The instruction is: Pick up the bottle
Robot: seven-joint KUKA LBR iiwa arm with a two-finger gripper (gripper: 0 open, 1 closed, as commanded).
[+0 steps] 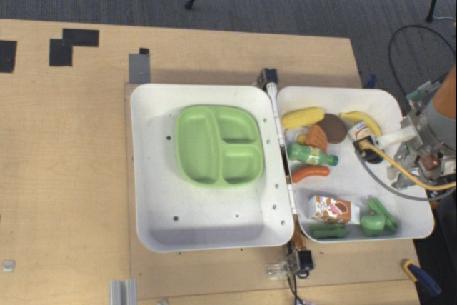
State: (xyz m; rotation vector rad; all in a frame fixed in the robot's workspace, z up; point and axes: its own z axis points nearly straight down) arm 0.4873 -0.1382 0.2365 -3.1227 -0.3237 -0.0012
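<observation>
While the green bottle (311, 154) lies on its side at the left edge of the right bin (391, 102), just beside the orange sausage (310, 172), the gripper (421, 162) hangs over that bin's right rim, well apart from it. Cables blur the tool, so whether it is spread or closed I cannot tell. A green divided plate (218, 145) sits in the left bin (153, 175).

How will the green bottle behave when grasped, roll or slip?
The bottle lies on its side in the right bin, so it may roll if nudged. It looks like small smooth plastic, probably light and somewhat slippery. The sausage and orange toy lie close, so fingers may bump them.
</observation>
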